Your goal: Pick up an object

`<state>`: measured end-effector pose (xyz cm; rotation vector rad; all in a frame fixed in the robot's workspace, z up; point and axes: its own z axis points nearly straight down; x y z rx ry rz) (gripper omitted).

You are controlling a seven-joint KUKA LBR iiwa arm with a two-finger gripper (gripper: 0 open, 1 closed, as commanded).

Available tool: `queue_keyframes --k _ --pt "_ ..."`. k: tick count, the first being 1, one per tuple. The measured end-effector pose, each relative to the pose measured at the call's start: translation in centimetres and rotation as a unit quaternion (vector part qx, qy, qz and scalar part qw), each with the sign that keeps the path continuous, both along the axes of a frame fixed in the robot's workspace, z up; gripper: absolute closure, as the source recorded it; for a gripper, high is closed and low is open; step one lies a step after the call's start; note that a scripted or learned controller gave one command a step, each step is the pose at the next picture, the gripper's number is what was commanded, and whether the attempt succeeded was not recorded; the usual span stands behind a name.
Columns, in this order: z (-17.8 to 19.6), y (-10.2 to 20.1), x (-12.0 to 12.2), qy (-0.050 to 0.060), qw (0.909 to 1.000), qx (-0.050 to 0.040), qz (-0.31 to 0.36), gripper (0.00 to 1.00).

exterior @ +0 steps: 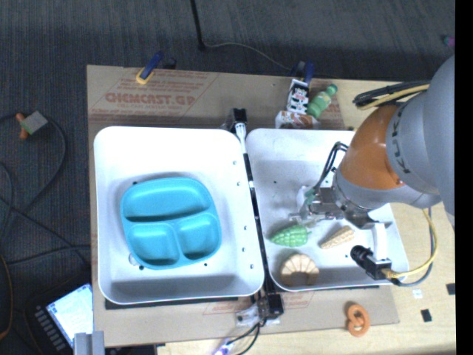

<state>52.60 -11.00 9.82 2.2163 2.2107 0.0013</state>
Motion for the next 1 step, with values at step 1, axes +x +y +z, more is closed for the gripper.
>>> queue_keyframes --k 1 --pt "0.75 -5.76 2.8 0.005 1.0 0.0027 0.001 1.0"
